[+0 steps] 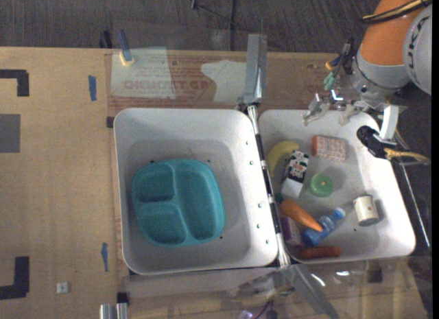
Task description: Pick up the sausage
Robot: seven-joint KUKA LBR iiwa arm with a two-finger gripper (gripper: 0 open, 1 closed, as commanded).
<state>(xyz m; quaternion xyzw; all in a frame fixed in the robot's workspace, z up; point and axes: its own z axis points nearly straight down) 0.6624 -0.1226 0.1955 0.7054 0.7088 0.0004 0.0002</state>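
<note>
— Start from the left: what's in that bin?

— Just a teal tray [177,201] in the left bin [130,129]. Nothing to do there. The work is in the right bin [405,232].

— And the sausage?

— I take it to be the thin reddish piece [320,251] lying flat along the near wall, just under the blue bottle [324,226] and near the carrot [300,214].

— Tight spot.

— Yes. I'd come straight down with the fingers across its width, clear of the wall and the bottle, or it'll nudge both.

— Where's the claw?

— The claw [330,103] hangs over the far rim of the right bin, well apart from the sausage, holding nothing. Its fingers look spread wide.

— So a long way across first.

— Over the sponge [330,147] and green lid [320,184], then down.
</note>
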